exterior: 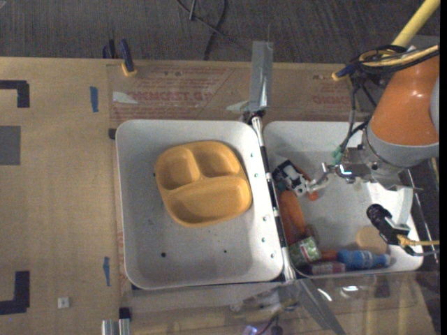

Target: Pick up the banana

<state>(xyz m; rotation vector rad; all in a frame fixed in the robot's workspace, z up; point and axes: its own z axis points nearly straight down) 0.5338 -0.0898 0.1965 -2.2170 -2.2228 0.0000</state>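
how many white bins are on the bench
2. The left bin holds a yellow divided plate; the right bin holds the small clutter, with the arm above it.

A single fixed camera looks down from above the bench (56,187) at a slight slant, far enough off to take in both white bins whole. The left bin (133,208) sits near the middle of the picture, the right bin (279,138) toward the right edge. The arm (408,110) enters from the right. Dark floor (84,12) runs along the top.
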